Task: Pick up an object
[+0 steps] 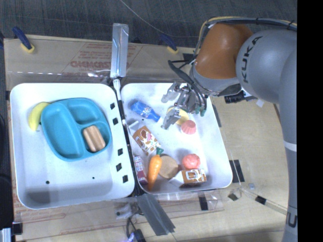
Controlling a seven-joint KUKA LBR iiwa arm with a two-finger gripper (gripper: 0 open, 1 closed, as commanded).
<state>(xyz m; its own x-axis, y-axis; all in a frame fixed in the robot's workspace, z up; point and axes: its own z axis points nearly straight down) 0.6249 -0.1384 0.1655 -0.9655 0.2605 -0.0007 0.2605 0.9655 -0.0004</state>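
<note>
- Arm (pixel 262 59) enters from 3 o'clock; orange band above the wrist, hand (pixel 174 116) low over the right bin (pixel 222 150), toward its 12 o'clock end.
- Hand's fingers point down toward 7 o'clock; whether spread or pressed together, cannot tell. Nothing visibly between them.
- Just beside the hand at 4 o'clock: pink shell-shaped piece (pixel 189 127), with a small yellow item (pixel 181 114) partly under the hand.
- Blue packet (pixel 144 110) at 9 o'clock of the hand, near it.
- Mid-bin: printed carton (pixel 146 139). Toward 6 o'clock: carrot (pixel 154 169) touching a brown lump (pixel 169 168), red ball (pixel 191 161), orange box (pixel 194 176).
- Left bin (pixel 75 185): blue divided plate (pixel 70 127) carrying a bread roll (pixel 94 138); banana (pixel 34 116) at the plate's 9 o'clock edge.
</note>
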